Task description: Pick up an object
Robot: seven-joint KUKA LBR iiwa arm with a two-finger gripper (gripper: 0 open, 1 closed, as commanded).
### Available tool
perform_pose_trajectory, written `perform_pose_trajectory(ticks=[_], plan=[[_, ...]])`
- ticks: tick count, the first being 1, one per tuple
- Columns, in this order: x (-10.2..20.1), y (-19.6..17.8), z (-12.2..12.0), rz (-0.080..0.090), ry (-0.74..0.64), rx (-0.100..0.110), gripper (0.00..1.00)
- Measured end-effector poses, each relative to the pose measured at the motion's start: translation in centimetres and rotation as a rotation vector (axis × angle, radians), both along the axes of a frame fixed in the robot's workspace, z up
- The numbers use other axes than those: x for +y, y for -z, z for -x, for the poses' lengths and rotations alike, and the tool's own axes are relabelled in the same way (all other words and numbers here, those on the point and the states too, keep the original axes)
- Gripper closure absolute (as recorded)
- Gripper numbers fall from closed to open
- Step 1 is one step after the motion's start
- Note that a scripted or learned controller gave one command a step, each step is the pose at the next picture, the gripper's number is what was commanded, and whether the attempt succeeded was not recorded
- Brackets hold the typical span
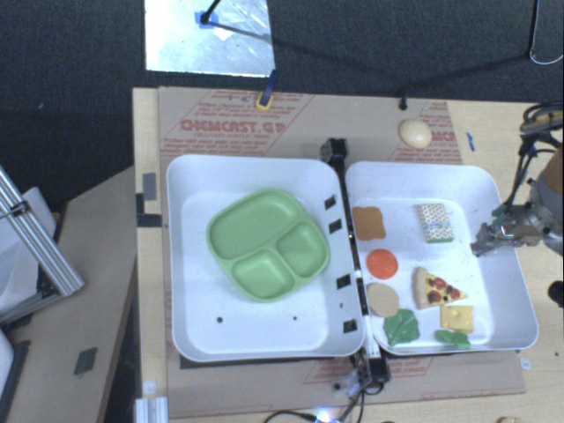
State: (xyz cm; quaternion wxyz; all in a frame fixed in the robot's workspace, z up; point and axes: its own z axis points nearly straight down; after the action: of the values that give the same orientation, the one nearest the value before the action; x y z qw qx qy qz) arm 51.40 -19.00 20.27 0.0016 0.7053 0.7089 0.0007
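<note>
Though probably light and stiff, lies nearly flush with the floor of the right bin (480, 192): pizza slice (436, 287), the nearest candidate, just left of and below the gripper (483, 243). Looks like thin moulded toy food, not fragile, perhaps a little slick. Offers little height to pinch, so best taken across its narrow width near the crust, coming straight down. Sits just beside a yellow cheese square (456, 317) and near an orange disc (382, 263), so needs care not to nudge either. Promises an easier bite, judging by apparent thickness: patterned block (434, 222), toward the bin's far side. Hangs over the bin's right part near the wall, touching and carrying nothing visible. Cannot tell how far spread: too small and blurred.
</note>
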Motion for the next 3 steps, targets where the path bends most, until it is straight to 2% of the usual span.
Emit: perform_pose_trajectory(ticks=[1,2,3], plan=[[0.0,-2.3,-0.1,0.000,0.000,-0.001,1.00],[5.2,-3.3,-2.3,-0.002,-0.005,-0.001,1.00],[10.5,-2.2,-4.8,-0.002,-0.005,0.000,1.00]])
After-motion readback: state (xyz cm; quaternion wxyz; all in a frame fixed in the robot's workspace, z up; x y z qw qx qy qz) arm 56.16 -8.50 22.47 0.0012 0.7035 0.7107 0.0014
